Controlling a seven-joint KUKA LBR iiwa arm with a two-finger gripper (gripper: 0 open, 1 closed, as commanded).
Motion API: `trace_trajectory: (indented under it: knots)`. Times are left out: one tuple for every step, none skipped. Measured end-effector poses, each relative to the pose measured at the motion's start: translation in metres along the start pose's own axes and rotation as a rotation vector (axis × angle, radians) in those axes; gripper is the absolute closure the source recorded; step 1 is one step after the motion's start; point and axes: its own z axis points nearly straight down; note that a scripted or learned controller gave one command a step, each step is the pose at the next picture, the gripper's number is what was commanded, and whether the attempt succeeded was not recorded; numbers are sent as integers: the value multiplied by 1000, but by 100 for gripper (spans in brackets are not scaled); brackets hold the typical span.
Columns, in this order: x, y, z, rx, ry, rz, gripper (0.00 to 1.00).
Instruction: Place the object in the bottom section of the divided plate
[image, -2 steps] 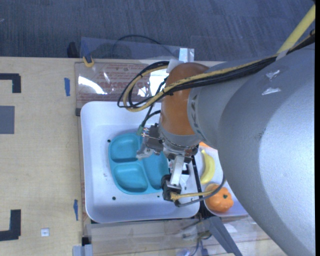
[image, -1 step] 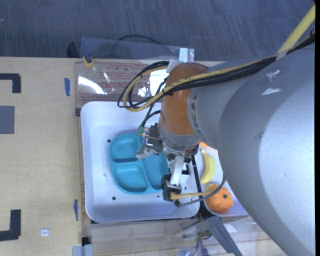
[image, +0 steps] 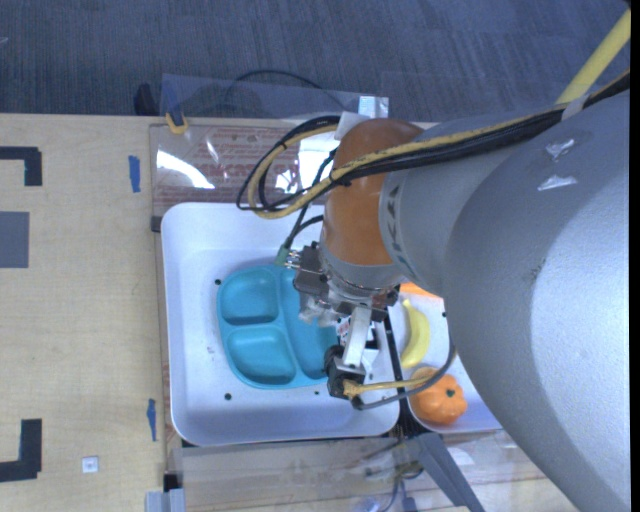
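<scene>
The gripper (image: 345, 375) hung over the blue divided plate (image: 262, 330) at its 3 o'clock rim, presumably to reach a section. Finger state could not be determined. A banana (image: 417, 335) and an orange (image: 441, 398) lay in the neighbouring bin (image: 480, 420).

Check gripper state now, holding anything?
Gripper: low over the right edge of the blue plate; open or shut cannot be told, and nothing visible in its grasp.

Robotics lab; taped marks on wood bench (image: 70, 300); white bins (image: 190, 300); cabled grey arm (image: 520, 250) w/ toy fruit
</scene>
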Motion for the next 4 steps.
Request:
trace_trajectory:
  knots:
    - [11, 9, 65, 7, -3, 163, 100]
    - [13, 11, 60, 1, 5, 165, 0]
    - [12, 11, 51, 2, 3, 164, 100]
    - [45, 33, 89, -8, 1, 299, 100]
